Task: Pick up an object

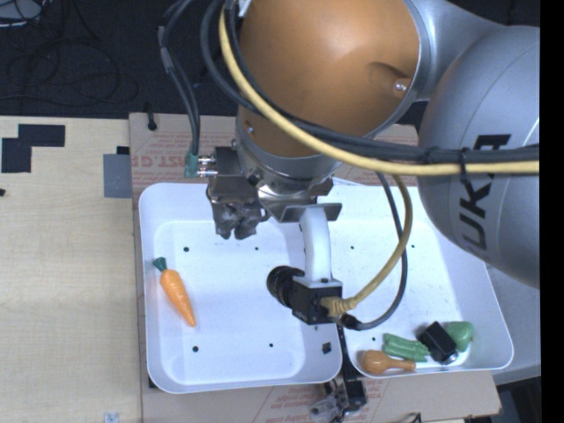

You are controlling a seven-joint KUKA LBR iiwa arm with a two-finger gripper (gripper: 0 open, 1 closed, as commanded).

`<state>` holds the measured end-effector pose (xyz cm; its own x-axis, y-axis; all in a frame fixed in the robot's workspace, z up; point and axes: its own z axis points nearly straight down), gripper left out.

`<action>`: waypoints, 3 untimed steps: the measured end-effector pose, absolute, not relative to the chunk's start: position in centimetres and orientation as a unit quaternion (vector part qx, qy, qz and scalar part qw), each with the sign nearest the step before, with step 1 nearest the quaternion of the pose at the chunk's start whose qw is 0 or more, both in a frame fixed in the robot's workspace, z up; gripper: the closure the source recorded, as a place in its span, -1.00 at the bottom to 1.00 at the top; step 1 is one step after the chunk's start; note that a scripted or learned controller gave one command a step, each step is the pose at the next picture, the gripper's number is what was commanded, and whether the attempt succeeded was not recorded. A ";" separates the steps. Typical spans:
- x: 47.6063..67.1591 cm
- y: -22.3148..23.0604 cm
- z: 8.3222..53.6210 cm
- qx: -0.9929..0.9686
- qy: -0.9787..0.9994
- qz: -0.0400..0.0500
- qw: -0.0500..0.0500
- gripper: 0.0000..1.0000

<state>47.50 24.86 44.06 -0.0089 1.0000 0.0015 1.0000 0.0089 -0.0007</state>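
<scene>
Orange carrot (177, 295) alone; four items share the other bin (493, 329).

An orange toy carrot (178, 296) with a small green top lies in the white left bin (167, 227); in the white right bin (493, 324) sit a green vegetable-shaped toy (404, 346), a black block (438, 341), a lighter green piece (460, 331) and an orange-tan pear-like toy (384, 362). The grey arm (480, 139) carries a glossy orange band (326, 42) and a yellow cable (388, 161), above a pale wood-grain bench (62, 280) marked with black and grey squares
</scene>
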 end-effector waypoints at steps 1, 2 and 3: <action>53.5 17.7 44.6 -0.710 -0.704 0.002 -0.001 1.00; 50.2 9.3 43.1 -0.710 -0.704 0.004 0.001 1.00; 47.5 10.7 42.1 -0.706 -0.708 0.002 0.002 1.00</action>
